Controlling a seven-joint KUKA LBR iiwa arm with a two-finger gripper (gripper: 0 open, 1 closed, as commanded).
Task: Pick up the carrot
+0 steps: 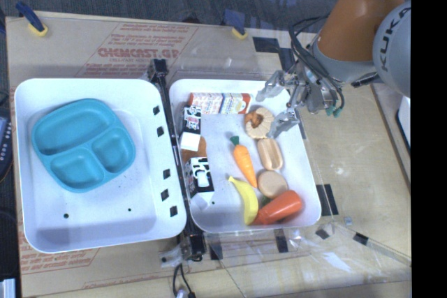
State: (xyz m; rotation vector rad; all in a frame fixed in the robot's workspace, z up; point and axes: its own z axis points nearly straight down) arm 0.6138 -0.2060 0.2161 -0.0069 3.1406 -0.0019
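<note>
A: Where is the carrot (244,162)?

B: It lies in the middle of the right bin (305,150), green top toward the upper left, orange tip toward the lower right. It is hemmed in: the hot dog bun (269,153) lies just beside it on the right, the banana (245,197) nearly touches its tip from below, and the round bread roll (272,184) sits close at the lower right.

A: And the gripper (279,108)?

B: It hovers at the upper right rim of that bin, over the donut (258,121), its fingers (271,88) spread apart with nothing between them. It is near the carrot but not above it.

A: What could go wrong?

B: I judge that a descent from here would land on the donut instead. Even when centred, the spread fingers could catch the bun or nudge the banana, since the neighbours crowd the carrot. The carrot is also tapered and smooth, so a pinch near the tip might slip off.

A: Count things for me.

B: One carrot, one bun, one banana, one roll, one donut, one red pepper (281,206) at the lower right, one carton (218,102) along the top wall, and dark packets (195,143) along the left wall, number unclear. Two bins on the bench (349,171); the left bin (42,220) holds one blue divided plate (82,143).
</note>
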